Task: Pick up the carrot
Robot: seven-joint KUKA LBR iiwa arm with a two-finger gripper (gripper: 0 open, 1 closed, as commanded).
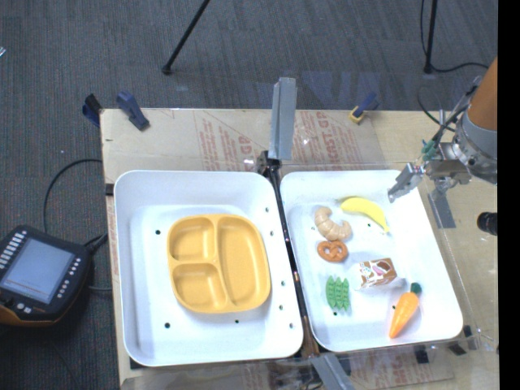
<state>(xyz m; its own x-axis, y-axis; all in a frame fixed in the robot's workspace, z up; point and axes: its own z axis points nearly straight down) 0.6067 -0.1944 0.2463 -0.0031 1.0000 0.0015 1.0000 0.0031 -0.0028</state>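
The carrot (405, 313) lies in the right bin's (439, 250) near corner; the gripper (422, 189), fingers spread wide, hangs over its far edge.

Both white bins (130, 218) look like smooth, slightly glossy plastic, and the yellow divided tray (218, 262) has the same smooth moulded plastic look with a softer sheen. The carrot (404, 313), banana (365, 211) and green pea pod (338, 292) appear as matt toy plastic. The bench top (219, 140) looks like bare printed cardboard or board, dull and flat, and the floor (81, 39) like rough dark carpet.
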